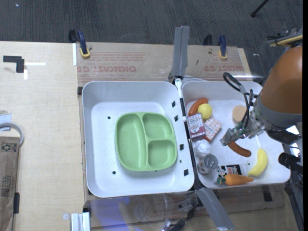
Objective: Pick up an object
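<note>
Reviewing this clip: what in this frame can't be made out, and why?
- Two-finger gripper, camera view: too small and blurred to tell whether its fingers are open or hold anything.
- Brown sausage-shaped toy: its upper end is covered by the gripper.
- Small printed packets, and the black card near the orange carrot: print too small to read.
- Grey and orange arm: cut off by the right edge.

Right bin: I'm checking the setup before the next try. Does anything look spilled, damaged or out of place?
Nothing stands out. The right bin holds a loose jumble of toy food, including a banana and a carrot, all inside its walls. The green tray lies flat in the left bin.
</note>
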{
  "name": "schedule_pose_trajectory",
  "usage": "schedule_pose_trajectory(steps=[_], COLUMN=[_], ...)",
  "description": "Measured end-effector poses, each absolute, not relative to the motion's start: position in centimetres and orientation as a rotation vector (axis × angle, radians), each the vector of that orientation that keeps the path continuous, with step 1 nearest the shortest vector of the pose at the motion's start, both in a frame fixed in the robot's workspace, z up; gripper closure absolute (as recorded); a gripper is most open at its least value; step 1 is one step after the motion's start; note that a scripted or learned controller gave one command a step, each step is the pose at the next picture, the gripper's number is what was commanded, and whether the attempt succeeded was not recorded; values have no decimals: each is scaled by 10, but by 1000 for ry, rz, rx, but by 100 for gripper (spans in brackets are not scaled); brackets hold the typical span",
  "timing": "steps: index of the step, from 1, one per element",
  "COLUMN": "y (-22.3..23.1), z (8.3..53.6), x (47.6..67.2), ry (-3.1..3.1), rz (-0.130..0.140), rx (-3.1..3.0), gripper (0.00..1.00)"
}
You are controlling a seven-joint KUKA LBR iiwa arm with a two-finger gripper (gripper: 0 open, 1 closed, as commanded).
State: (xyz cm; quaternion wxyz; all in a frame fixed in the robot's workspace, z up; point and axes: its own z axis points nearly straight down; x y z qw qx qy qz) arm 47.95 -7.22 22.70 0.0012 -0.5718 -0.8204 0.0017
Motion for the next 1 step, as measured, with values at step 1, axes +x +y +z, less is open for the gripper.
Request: schedule_pose_trajectory(steps=[1], y=[-49], z=[269], x=[480], ry=[-2797], rz=[4], rx=[-1430], gripper=[100])
